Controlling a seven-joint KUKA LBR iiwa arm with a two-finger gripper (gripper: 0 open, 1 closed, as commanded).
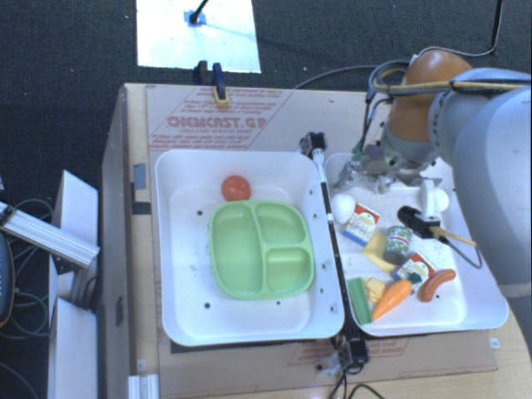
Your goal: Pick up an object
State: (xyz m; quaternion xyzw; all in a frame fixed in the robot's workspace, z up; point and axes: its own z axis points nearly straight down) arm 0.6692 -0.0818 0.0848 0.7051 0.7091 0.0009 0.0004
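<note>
Arm: grey, orange band above the wrist; reaches in from the right, wrist bent down over the far end of the right bin.
Gripper: low over the right bin's far left corner, near the divider; nothing seen held; whether it is open or closed cannot be told.
Nearest object: egg, just in front of the gripper, apart from it.
Other right-bin contents: small carton, can, cheese slice, carrot, sausage.
Left bin: green compartment plate; tomato at its far edge.
Bench: carries both bins side by side.
</note>
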